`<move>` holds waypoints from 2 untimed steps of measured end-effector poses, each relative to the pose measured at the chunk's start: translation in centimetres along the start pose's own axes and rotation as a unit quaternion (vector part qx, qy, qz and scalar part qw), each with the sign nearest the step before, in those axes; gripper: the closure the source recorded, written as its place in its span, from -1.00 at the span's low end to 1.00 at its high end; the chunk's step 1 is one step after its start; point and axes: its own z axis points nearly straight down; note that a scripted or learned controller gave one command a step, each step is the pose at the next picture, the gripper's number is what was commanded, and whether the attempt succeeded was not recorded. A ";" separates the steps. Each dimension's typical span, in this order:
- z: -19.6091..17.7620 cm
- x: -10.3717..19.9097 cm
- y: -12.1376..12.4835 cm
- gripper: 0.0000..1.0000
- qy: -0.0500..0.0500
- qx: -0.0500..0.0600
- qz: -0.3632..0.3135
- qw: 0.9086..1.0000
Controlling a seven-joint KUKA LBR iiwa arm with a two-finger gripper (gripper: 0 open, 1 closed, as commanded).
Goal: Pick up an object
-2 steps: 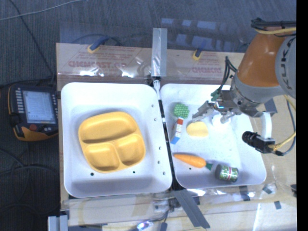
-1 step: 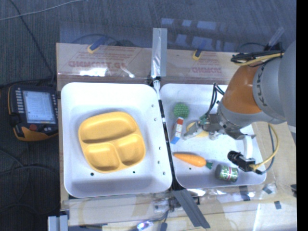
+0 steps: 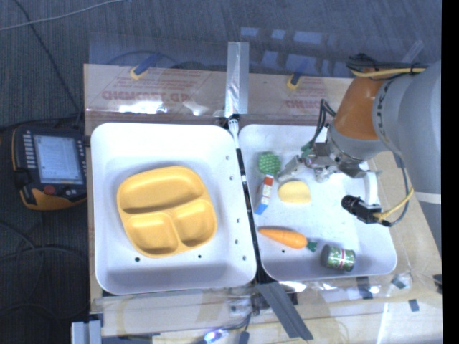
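I see my gripper (image 3: 305, 165) low in the right bin (image 3: 373, 264), just above the pale yellow object (image 3: 294, 193); can't tell its state.

The grey KUKA arm with the orange band above its wrist (image 3: 391, 117) comes in from the right side of the camera view and bends down and to the left. At its end the metal two-finger gripper (image 3: 310, 162) sits low, with the wrist just to the right of the jaws and a little higher. A thin grey finger (image 3: 290, 168) sticks out to the lower left. A black cable with a yellow wire (image 3: 373, 210) hangs below and to the right of the jaws.
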 end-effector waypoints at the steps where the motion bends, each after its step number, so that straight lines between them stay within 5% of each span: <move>1: -0.2 2.6 -5.8 -1.00 -0.002 -0.001 -0.079 0.997; 2: -1.2 2.8 -5.6 1.00 0.000 -0.002 -0.080 0.997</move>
